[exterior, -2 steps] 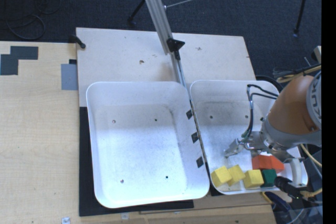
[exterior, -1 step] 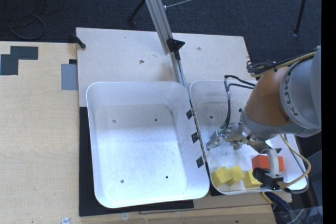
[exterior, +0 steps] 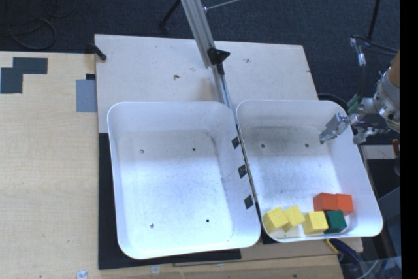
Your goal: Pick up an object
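Several small blocks are huddled in the near right corner of the right bin (exterior: 287, 140): an orange-red block (exterior: 334, 202), a green block (exterior: 336, 221) just in front of it, and three yellow blocks (exterior: 294, 215) in a row to the left. My gripper (exterior: 340, 138) hangs over the bin's far right rim, well behind the blocks. It is open, with one silvery finger (exterior: 330, 129) pointing into the bin and nothing between the fingers.
The left bin (exterior: 170, 173) sits beside the right one, with black clips along the shared rim. A slanted aluminium rail (exterior: 196, 16) rises from the bench behind the bins. Cables and stands lie on the dark floor beyond.
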You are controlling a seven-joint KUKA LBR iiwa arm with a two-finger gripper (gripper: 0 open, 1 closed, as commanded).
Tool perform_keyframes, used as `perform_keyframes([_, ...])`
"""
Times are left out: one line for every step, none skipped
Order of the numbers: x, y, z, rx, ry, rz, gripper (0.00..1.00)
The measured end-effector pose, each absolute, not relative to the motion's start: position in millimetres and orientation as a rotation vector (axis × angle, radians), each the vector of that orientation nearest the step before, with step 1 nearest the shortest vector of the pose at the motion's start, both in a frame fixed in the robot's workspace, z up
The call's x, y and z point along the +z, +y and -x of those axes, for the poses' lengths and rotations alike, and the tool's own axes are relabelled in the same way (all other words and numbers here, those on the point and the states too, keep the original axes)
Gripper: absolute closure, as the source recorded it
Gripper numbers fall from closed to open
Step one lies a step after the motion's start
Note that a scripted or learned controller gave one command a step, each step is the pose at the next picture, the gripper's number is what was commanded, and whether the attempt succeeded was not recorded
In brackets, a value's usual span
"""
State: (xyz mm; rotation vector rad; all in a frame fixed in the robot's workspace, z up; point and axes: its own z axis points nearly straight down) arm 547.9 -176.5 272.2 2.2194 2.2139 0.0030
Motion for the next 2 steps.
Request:
perform_keyframes([103,-207,-509.4,-0.008,2.227,-2.23,0.0])
perform_keyframes([92,-145,-535.2,0.001,2.225,-2.216,0.0])
